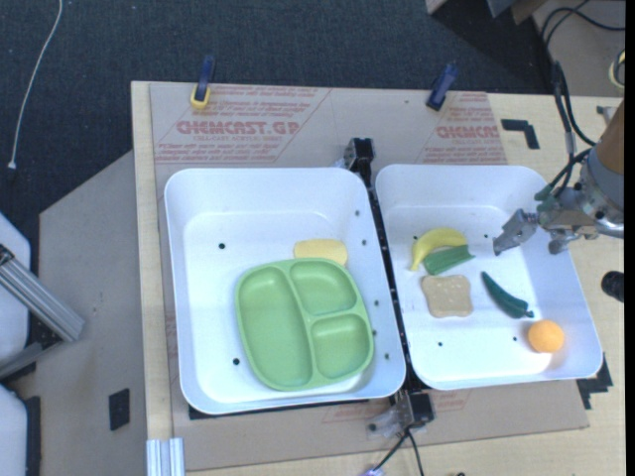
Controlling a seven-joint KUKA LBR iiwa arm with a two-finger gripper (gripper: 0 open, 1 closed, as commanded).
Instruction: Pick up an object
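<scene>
We see the gripper (536,234) hanging over the right bin (466,370), near that bin's far right corner. Its two fingers stand apart, one (513,234) reaching toward the banana and the other (559,243) toward the bin's right wall; nothing lies between them and we cannot see them touching anything.

Taking the right bin as our landmark, we find five small things on its floor. A yellow banana (437,242) lies left of its middle, and a green pepper-like piece (449,259) rests against the banana's near side. Just nearer than those sits a tan slice of bread (447,295). Right of the bread lies a dark green cucumber-like piece (506,296), slanting toward the bin's near right corner, where an orange ball-shaped fruit (546,337) sits. The banana is the nearest thing to the open fingers, a little apart from them.

Left of the right bin, touching it along a shared edge, stands the left bin (193,226). It holds a green divided plate (298,323) with three compartments, and a pale yellow piece (320,252) lies at the plate's far edge.

The arm (607,181) enters over the right bin's right wall, its wrist bent so the gripper points leftward and down into the bin.
</scene>
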